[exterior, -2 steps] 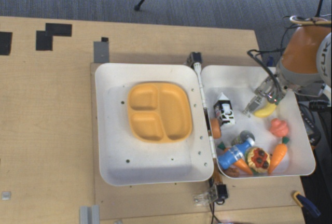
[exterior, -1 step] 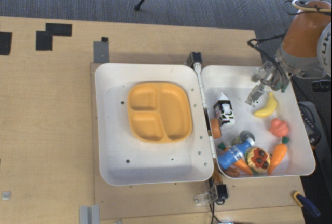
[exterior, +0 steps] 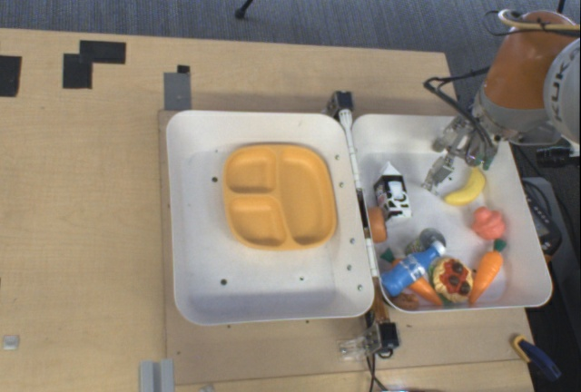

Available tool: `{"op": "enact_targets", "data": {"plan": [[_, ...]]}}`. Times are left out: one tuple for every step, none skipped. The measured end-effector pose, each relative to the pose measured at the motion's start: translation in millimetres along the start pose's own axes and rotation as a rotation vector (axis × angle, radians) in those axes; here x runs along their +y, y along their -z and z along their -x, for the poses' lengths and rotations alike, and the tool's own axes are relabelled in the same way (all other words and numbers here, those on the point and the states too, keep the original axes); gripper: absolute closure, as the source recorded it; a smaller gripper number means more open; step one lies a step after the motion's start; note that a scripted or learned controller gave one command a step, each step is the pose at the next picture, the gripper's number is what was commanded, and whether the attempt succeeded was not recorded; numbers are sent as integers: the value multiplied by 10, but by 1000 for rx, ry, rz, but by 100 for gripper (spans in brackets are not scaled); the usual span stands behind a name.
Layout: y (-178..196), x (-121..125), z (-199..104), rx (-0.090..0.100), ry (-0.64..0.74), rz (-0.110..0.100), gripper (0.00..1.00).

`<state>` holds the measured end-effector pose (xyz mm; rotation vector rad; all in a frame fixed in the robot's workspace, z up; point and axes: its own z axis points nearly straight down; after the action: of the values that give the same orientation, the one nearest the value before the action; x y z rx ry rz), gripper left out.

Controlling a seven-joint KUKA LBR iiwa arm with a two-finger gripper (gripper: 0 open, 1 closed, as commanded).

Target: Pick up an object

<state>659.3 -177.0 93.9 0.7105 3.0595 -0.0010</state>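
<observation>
Carrot (exterior: 487, 273) points up-right — banana (exterior: 466, 189) slants likewise; gripper (exterior: 445, 171) fingers apart beside it.

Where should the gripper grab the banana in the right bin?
Probably across the middle of the banana, coming straight down. It lies flat on the right bin floor, its curved body narrowest across, with free space on both long sides.

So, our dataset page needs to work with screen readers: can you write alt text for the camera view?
A grey robot arm's gripper hovers over the right bin, just beside a yellow banana, among toys including a carrot, a peach-coloured fruit, a blue bottle and a black-and-white carton. The left bin holds a yellow divided plate.
</observation>
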Motion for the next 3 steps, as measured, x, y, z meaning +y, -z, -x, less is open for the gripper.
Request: {"op": "enact_targets", "data": {"plan": [[-3, 1, -1, 0, 0, 0, 0], [-73, -192, -389, -7, 26, 3, 0], [-63, -42, -1151, -10, 192, 3, 0]]}}
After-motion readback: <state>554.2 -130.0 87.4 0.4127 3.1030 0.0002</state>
